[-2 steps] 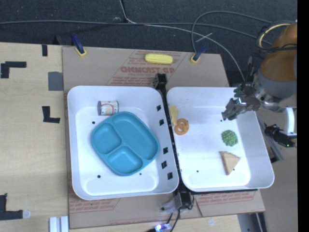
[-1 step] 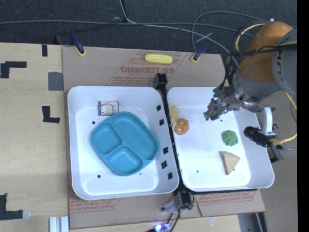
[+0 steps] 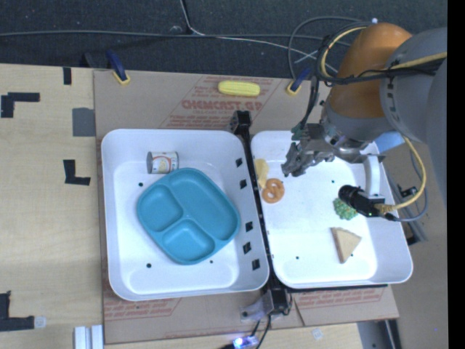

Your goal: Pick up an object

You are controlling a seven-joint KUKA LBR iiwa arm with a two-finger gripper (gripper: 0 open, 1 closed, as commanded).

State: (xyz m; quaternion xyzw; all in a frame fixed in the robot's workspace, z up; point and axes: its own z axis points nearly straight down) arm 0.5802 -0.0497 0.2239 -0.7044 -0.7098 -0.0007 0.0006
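Yellow corn cob (image 3: pixel 238 89) — on the brown cardboard sheet (image 3: pixel 203 104), beyond the far rims of the bins. Two clamps with blue handles — left (image 3: pixel 117 69) and right (image 3: pixel 296 84) — pin the sheet's far edge; black cables (image 3: pixel 185 13) cross the dark floor behind.

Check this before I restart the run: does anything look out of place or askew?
Yes. A yellow corn cob lies on the cardboard behind both bins. The small can in the left bin lies tipped on its side.

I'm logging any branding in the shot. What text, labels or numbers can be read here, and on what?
Red print on the cardboard sheet under the bins: it seems to begin "CHEM", but the rest is too blurred to read.
Label on the small can in the left bin: too small to read.
No other text is legible.
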